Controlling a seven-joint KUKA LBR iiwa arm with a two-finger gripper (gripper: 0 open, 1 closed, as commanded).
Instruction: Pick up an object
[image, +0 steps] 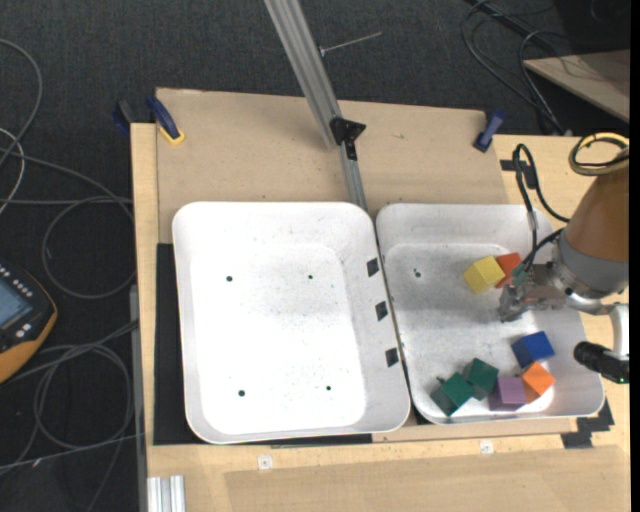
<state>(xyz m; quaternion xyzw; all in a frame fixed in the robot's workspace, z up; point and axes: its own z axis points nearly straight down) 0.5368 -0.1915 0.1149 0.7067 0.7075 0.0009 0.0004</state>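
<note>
Now we are watching the gripper (517, 296) hanging low in the right bin (440, 300), just beside a yellow block (484, 273) and a red one (509, 265) (whether its jaws are open we cannot tell). Blue (533, 347), orange (538, 378), purple (511, 391) and green (467, 384) blocks are lying near the front rim.

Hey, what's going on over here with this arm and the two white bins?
A robot arm reaches in from the right over the right bin, with its gripper low beside a yellow block and a red-orange block. More blocks sit near the bin's front edge: blue, orange, purple and two green. Nothing visibly sits in its grasp, so no pick is confirmed yet.
</note>
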